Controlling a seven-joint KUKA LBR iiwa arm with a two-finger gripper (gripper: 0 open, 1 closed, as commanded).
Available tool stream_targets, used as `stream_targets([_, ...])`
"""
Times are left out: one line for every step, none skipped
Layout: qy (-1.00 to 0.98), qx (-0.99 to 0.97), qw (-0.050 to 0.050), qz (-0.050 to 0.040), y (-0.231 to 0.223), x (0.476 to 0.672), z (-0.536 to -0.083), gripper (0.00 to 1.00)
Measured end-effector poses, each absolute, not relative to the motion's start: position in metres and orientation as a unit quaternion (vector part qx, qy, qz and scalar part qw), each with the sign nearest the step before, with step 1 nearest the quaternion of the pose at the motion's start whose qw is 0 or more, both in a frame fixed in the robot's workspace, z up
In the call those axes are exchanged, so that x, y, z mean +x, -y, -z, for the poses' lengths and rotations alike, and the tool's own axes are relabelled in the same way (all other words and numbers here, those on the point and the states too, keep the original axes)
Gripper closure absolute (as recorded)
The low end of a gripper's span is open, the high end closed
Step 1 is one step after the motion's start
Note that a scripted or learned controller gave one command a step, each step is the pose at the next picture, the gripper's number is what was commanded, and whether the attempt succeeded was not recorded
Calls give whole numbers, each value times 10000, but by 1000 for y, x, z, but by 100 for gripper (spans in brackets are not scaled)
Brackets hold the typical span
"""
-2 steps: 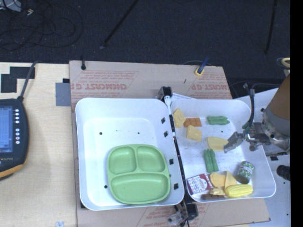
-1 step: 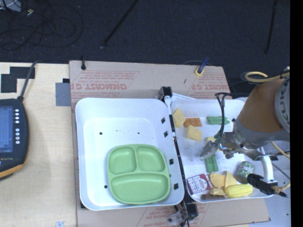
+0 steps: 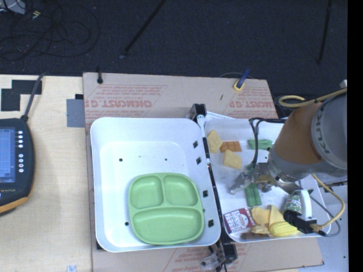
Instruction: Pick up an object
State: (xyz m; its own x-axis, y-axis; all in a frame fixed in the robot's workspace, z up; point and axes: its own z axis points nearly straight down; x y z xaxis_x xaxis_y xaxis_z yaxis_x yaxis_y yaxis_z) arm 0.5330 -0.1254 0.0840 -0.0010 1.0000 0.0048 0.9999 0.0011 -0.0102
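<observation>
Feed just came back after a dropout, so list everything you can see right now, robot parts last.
white bins: two, side by side on the bench
divided plate: one, green, left bin
yellow blocks: two, right bin, upper left
orange block: one, between the yellow blocks
green pieces: two, right bin
red-and-white packet: one, right bin front
yellow items: a cluster, right bin front
handheld pendant: one, far left
arm: grey with orange band
end effector: over the right bin

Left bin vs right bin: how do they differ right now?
The left bin holds one item, a green divided tray; the right bin holds a scatter of small pieces: yellow, orange and green blocks plus a small packet. The arm reaches over the right bin, its hand low among the pieces; the left bin has no arm over it. Both are shallow, white, side by side.
</observation>
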Motion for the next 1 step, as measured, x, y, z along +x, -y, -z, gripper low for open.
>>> stream_targets([7062,-7080,60,-2,126,534,-95,100])
